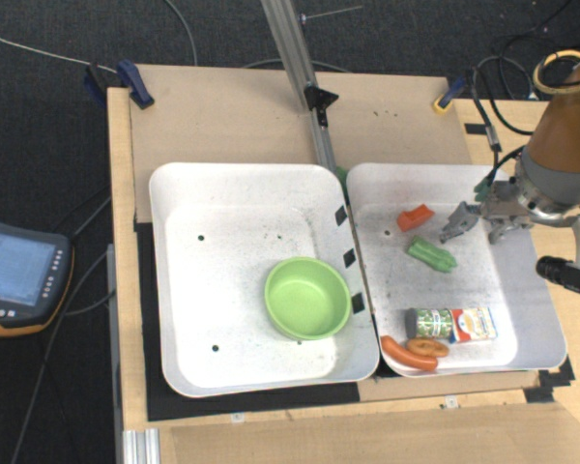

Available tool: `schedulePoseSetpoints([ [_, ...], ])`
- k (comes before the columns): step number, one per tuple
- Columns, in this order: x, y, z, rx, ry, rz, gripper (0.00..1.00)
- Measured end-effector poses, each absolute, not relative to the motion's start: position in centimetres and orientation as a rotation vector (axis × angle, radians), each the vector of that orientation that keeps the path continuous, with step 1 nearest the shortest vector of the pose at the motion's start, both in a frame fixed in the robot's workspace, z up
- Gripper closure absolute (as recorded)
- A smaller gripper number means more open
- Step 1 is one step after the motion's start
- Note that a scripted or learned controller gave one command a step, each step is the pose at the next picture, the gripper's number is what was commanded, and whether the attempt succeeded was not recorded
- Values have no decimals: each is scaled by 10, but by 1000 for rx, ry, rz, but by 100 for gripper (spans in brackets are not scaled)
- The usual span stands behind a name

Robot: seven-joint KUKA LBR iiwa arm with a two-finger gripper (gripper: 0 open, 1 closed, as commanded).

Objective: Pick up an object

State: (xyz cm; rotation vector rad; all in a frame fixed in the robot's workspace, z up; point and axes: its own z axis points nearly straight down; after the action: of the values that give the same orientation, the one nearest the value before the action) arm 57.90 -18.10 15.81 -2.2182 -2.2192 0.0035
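My gripper hangs over the upper right part of the right bin, its two fingers spread apart with nothing between them. Just left of it lie a small orange block and, below that, a green oblong piece. Near the bin's front edge sit a small carton with a green and red label and an orange-red sausage-shaped toy. A light green bowl stands in the left bin, toward its lower right.
A metal pole slants down from the top to the gap between the bins. Blue clamps hold the bench board at the back corners. A handheld pendant lies off the bench at the left. Cables run behind the arm.
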Motion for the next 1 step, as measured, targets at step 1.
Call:
schedulePoseSetpoints([
  [1,570,-175,104,-2219,-2219,3,0],
])
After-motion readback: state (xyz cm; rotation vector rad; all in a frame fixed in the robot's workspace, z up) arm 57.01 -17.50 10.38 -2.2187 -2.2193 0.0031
